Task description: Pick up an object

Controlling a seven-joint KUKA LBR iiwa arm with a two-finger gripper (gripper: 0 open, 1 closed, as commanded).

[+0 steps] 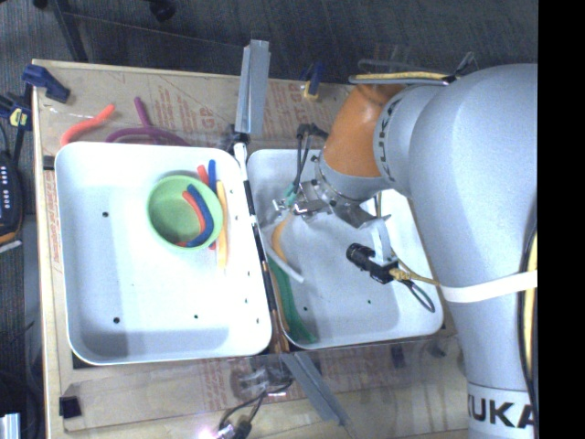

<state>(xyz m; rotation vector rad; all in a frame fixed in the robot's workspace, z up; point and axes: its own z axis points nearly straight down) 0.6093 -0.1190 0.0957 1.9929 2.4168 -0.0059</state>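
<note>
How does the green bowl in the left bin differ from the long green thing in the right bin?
The green bowl is round; the long green thing is narrow. The bowl holds coloured sticks; the long thing lies along the left wall of the right bin. Both are green.

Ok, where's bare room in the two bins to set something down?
The left white bin is bare across its near half, below the round green bowl, and between bowl and left wall. The right white bin is crowded: the gripper hangs over its far-left part, a flat green strip lines its left wall.
</note>
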